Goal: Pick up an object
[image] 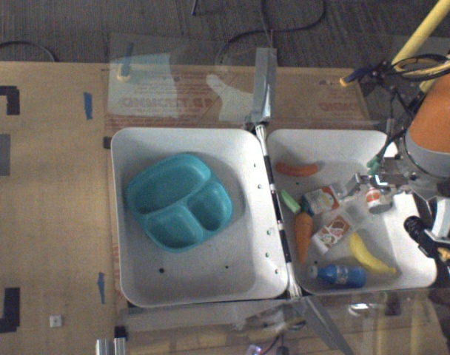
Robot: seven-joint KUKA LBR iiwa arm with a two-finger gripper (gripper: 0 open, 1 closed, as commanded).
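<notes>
The right bin [403, 140] holds several small objects. An orange sausage [297, 169] lies at the back left, with a green piece [289, 200] and a carrot [303, 232] along the left wall. Two small red-and-white cartons [320, 198] [333, 231] sit mid-bin. A yellow banana [370, 254] and a blue bottle [342, 274] lie near the front. My gripper [368, 186] hangs low over the bin's right half, right above a small white-and-red can [375, 199]. I cannot make out whether it touches the can.
The left bin [136, 272] carries a teal divided plate [179, 200]. A metal divider [273, 213] separates the bins. The arm's orange band [436, 120] and cables [403, 69] crowd the right bin's far right side. A cardboard bench surrounds both bins.
</notes>
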